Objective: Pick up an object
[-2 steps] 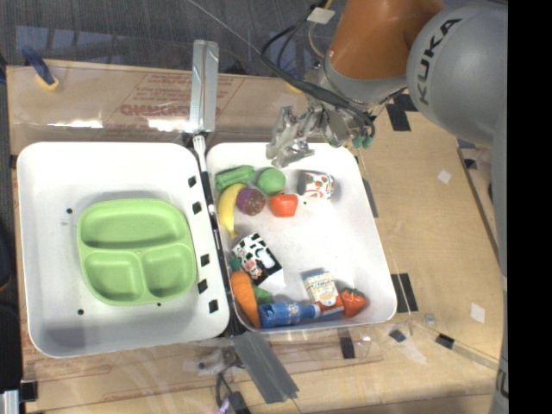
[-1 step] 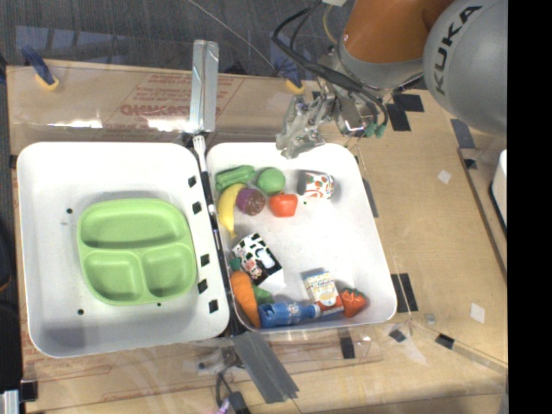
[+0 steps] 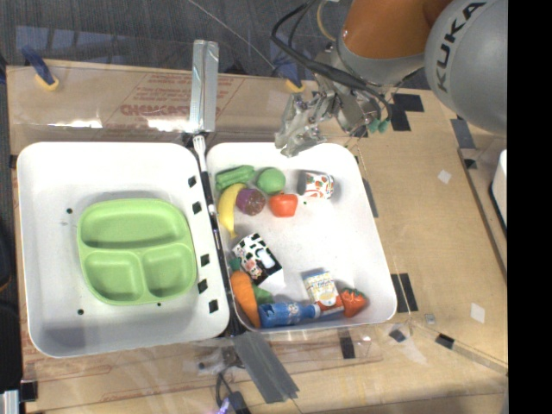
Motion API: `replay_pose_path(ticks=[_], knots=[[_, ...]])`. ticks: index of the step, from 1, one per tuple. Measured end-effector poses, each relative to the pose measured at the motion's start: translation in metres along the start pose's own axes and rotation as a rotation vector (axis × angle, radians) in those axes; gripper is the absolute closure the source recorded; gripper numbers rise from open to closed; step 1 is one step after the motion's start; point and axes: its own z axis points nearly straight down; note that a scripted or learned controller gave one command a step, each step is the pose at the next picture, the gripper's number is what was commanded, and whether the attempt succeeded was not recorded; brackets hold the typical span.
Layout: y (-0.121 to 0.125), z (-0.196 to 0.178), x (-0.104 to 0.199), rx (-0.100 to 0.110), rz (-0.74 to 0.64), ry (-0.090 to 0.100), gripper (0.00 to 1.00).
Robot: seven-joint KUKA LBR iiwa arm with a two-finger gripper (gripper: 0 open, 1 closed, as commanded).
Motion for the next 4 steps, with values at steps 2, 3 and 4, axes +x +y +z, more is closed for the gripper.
replay_pose_path(ticks=[2, 3, 4], knots=[[-0.074, 0.044, 0.034, 0.005, -0.534, -0.002, 1.0], [-0.071, 0.035, 0.032, 0.003, -0.539, -0.005, 1.0], [-0.071, 0.024, 0.031, 0.005, -0.542, -0.009, 1.0]])
